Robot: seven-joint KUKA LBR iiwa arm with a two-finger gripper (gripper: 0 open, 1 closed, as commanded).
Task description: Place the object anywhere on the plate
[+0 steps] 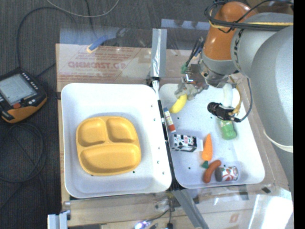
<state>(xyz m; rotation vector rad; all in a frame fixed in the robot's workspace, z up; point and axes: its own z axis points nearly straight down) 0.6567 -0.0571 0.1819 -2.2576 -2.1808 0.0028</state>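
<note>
The small yellow banana (177, 104) lies in the upper left part of the right bin (248, 147), close to the wall it shares with the left bin (71, 104); its long axis runs at a slant, the lower end pointing down-left toward that wall and the upper end pointing up-right toward the gripper (188, 92). The gripper hangs right over that upper end, so the tip of the banana is hidden beneath it; whether the claw is spread, closed or gripping the banana cannot be told from this angle.

The yellow divided plate (108, 144) sits in the middle of the left bin, well apart from the banana.

Along the shared wall, just below the banana, a thin marker (168, 119) lies lengthwise; its markings are too small to read. Further down the right bin are a black-and-white carton (184, 142), a carrot (207, 148) standing nearly upright in the view, a reddish sausage (211, 171) and a small can (229, 173) touching it; a green object (228, 130) lies near the right side – its shape is hard to make out.
</note>
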